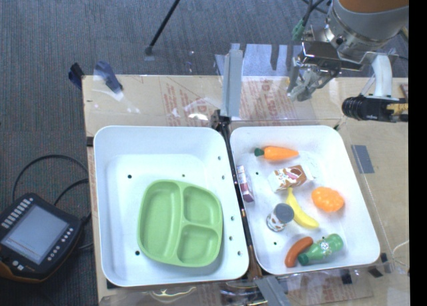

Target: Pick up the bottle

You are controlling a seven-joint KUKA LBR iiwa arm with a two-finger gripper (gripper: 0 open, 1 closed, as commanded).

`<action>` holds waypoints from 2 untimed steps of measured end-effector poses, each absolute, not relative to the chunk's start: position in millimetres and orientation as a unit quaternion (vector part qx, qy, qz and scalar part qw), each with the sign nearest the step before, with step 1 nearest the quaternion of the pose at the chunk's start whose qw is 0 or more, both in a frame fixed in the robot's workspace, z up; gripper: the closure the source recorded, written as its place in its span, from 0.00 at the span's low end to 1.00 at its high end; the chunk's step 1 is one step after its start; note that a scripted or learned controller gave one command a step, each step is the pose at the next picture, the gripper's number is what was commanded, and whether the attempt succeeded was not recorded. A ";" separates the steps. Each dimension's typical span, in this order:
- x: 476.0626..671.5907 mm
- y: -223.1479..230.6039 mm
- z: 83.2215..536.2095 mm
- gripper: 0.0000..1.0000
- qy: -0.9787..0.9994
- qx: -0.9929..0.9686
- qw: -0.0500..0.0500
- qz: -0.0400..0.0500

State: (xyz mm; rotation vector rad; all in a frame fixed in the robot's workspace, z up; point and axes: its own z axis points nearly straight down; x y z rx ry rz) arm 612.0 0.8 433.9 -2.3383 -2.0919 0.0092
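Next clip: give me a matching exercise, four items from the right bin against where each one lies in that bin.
Items:
1. orange plastic carrot
2. green plastic bottle
3. yellow toy banana
4. small purple packet

Places:
A. against the left wall
B. near the middle
C. far end, near the top wall
D. near front corner, beside a red-orange sausage-shaped toy

Pairs: 1-C, 2-D, 3-B, 4-A

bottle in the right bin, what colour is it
Green bottle, clearest in the camera view.
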 end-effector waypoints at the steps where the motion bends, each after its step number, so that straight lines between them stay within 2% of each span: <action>1: 645.7 62.1 432.4 1.00 -0.663 -0.748 0.002 0.004; 2: 645.8 62.1 432.5 0.00 -0.663 -0.748 0.002 0.004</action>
